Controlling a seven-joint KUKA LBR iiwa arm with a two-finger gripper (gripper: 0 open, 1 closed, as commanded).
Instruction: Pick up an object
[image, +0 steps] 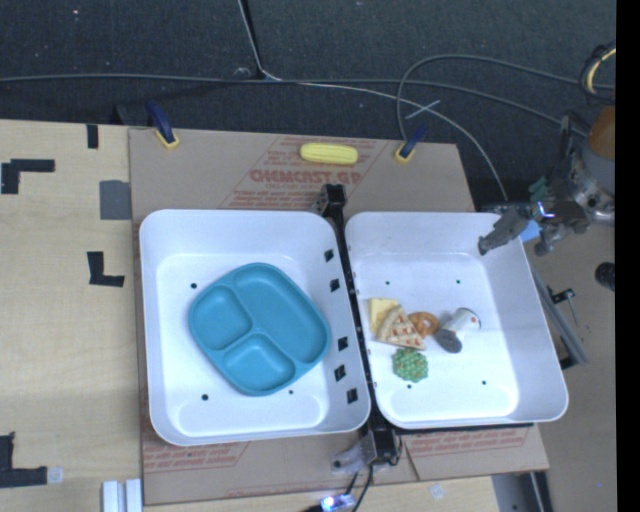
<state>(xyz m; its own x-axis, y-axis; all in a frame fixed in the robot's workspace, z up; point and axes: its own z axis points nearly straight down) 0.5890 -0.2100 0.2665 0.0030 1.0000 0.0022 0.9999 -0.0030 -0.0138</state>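
A cluster of small toy foods lies in the right bin (500, 400): a yellow cheese wedge (382, 314), a pizza slice (403, 331), a brown pretzel (424, 322), a green broccoli piece (410, 366), a white and grey piece (464, 320) and a dark grey lump (449, 342). My gripper (520, 240) hangs over the right bin's upper right corner, well above and to the right of the cluster. Its two fingers are spread apart, open, with nothing between them.
A blue divided plate (258, 327) lies in the left bin (160, 300). A yellow banana-like toy (328, 153) rests on the cardboard behind the bins. Clamps and cables sit along the back edge.
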